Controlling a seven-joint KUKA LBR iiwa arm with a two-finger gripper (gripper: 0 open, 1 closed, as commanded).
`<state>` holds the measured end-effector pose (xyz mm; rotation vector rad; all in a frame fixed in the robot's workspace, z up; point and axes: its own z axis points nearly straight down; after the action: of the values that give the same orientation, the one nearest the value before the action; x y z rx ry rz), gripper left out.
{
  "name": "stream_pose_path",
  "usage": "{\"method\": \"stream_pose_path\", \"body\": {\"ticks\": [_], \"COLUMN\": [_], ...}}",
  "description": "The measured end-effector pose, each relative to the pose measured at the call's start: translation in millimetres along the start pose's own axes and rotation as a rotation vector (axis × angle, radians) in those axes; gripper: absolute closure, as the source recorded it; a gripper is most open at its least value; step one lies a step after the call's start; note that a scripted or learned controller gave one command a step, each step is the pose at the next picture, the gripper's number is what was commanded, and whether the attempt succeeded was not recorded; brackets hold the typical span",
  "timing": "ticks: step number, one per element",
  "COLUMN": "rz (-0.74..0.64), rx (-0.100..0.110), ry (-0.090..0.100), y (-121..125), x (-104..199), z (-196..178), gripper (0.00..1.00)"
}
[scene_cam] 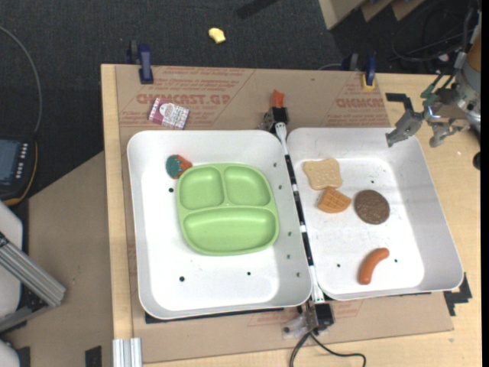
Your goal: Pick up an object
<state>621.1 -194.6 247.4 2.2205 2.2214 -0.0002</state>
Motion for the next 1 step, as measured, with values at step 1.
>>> {"method": "stream_pose_path", "body": {"ticks": [1], "rz": [0.003], "rx": [0.017], "ry": [0.005], "y": [-42.5], "x": [0.3], "z": [152.8], "gripper": [0.0]}}
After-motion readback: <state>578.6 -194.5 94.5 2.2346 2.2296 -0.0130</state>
